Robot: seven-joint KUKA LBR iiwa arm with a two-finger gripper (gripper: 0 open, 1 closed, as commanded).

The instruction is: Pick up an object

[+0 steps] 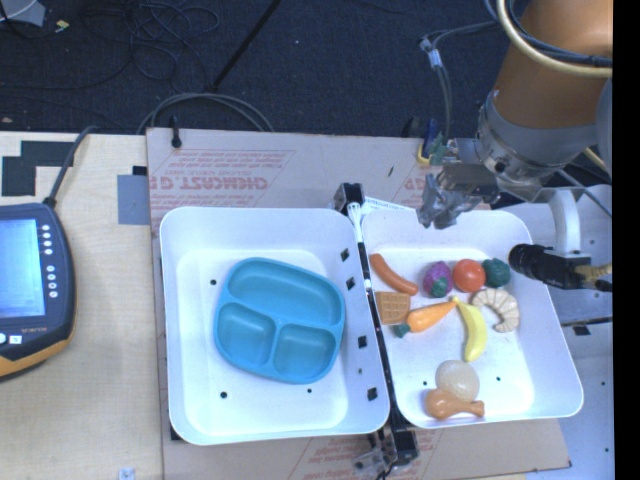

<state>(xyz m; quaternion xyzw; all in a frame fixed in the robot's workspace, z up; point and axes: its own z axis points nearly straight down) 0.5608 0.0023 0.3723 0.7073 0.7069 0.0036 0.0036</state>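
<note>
The right bin (pixel 555 368) holds several toy foods. An orange-red sausage (pixel 392 274) lies at its far left, with a purple piece (pixel 436 279), a red tomato (pixel 467 274) and a dark green piece (pixel 497 272) in a row beside it. Below them lie a waffle square (pixel 392 308), a carrot (pixel 430 316), a yellow banana (pixel 474 330) and a shrimp (pixel 500 308). A white bulb (pixel 458 376) and a drumstick (pixel 455 405) sit near the front. My gripper (pixel 438 214) hangs over the bin's far rim, above and behind the purple piece, with nothing visibly in it.
A blue divided tray (pixel 280 318) lies in the left bin (pixel 190 268). A handheld pendant (pixel 30 273) rests on the bench at the left. A black cylinder (pixel 545 265) juts in by the right bin's far right rim. Cables run behind the bins.
</note>
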